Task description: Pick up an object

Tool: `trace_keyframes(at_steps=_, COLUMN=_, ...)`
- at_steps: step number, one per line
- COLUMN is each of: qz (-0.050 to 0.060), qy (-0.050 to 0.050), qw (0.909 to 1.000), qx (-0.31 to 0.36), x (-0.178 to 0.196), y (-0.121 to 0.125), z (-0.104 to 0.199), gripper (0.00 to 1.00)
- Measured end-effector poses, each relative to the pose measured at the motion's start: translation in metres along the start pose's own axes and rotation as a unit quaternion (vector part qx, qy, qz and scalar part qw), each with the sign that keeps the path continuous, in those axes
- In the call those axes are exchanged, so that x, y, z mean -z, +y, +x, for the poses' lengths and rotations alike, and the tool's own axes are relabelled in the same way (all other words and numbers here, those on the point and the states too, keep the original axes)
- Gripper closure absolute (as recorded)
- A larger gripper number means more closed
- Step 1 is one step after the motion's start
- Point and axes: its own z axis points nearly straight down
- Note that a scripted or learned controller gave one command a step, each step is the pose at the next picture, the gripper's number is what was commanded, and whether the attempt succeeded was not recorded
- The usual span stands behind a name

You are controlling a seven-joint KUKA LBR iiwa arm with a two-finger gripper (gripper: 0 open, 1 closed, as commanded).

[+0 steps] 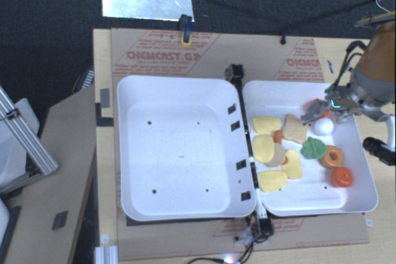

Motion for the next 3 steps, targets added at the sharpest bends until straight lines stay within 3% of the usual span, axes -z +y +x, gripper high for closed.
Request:
trace_keyframes(at_steps=1, qz=-0.002, qy=0.000, qw=1.0000, qx=0.001, x=0.011, y=0.001, z=0.000, gripper=1.00)
trace_keyframes(at_steps=2, qz=-0.010, qy=-0.002, qw=0.9999, qx=0.003, x=0.212, y=0.046, z=0.033, gripper=1.00)
trace_keyframes(at_steps=3, qz=-0.004, qy=0.001, qw=1.0000, qx=0.004, x=0.257, y=0.054, z=0.093, gripper=1.00)
